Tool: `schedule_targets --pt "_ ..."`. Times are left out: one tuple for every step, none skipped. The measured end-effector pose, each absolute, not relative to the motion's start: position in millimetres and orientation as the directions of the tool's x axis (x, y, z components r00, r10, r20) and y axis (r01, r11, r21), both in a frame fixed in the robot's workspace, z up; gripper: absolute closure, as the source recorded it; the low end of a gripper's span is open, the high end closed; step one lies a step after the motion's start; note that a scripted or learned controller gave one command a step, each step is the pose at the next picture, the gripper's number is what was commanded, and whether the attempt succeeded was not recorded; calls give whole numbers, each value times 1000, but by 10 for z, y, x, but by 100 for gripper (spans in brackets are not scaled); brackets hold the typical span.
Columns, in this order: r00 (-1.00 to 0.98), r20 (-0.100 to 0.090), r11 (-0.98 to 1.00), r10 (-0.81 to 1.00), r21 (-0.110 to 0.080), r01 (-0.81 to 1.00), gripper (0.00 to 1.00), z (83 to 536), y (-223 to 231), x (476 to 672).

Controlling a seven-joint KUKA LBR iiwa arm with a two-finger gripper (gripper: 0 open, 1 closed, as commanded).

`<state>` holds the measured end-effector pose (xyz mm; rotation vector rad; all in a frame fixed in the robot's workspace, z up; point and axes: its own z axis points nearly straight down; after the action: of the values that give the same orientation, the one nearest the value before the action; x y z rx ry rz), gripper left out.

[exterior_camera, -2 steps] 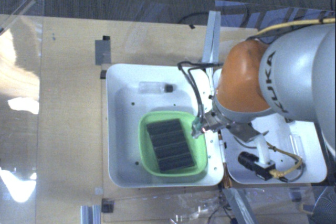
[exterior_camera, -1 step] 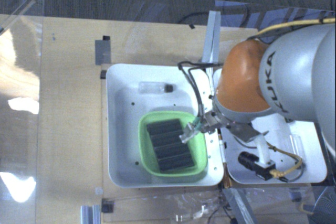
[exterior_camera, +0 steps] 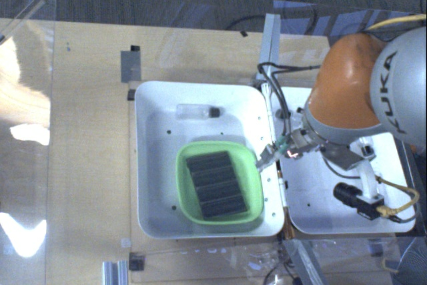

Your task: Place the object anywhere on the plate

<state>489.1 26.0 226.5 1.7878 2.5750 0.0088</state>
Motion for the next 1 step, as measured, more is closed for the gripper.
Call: schedule_targets --pt "-354 -5 354 935 15 935 100 2375 269 4912"
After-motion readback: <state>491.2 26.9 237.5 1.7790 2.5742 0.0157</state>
